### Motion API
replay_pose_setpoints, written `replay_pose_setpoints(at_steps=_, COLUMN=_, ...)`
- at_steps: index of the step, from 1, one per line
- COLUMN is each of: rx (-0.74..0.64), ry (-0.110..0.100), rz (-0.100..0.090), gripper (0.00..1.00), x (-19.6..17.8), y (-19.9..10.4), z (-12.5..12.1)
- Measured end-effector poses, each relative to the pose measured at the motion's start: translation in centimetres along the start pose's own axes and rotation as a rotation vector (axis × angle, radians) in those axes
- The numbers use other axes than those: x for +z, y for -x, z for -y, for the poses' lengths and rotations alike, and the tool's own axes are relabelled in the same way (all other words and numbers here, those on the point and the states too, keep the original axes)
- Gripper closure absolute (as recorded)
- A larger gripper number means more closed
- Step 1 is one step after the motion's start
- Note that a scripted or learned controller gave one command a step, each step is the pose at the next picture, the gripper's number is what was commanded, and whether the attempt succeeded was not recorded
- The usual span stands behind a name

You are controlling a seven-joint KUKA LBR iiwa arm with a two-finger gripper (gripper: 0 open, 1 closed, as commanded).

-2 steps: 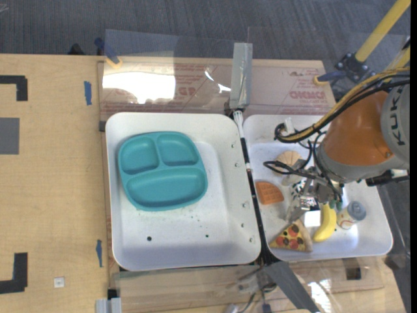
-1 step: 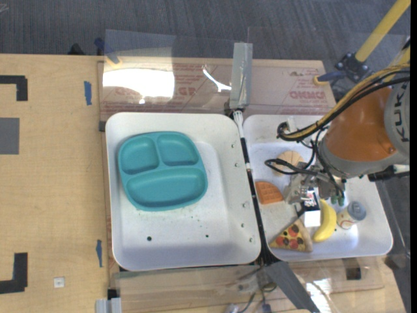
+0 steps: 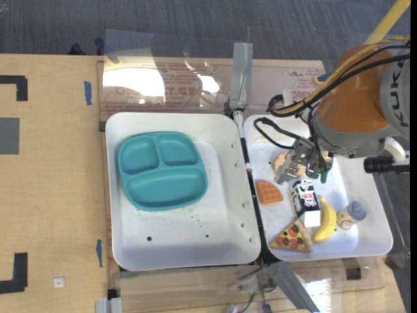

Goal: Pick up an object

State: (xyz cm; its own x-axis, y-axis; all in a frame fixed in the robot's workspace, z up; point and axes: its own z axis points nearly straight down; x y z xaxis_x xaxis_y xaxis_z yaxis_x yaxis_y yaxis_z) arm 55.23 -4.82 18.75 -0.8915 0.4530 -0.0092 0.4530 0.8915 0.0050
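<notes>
My gripper hangs low over the upper middle of the right bin, below the orange wrist band. A tan object lies partly under it on its left side. Just below the gripper sits a small black and white box. An orange waffle piece lies to the lower left. A white block, a yellow banana and a pizza slice toy lie nearer the front. A small grey-blue object rests at the right.
The left bin holds a teal divided plate in its upper left. Black and yellow cables loop from the arm over the right bin's back edge. A metal divider stands behind the seam between the bins.
</notes>
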Motion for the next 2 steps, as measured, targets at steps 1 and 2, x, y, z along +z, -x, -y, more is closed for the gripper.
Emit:
replay_pose_setpoints(at_steps=1, rx=0.504, ry=-0.006, rz=-0.009, gripper=1.00, x=0.2, y=-5.4, z=-3.4)
replay_pose_setpoints(at_steps=2, rx=1.036, ry=-0.008, rz=-0.006, gripper=1.00, x=-3.4, y=-4.1, z=-12.0)
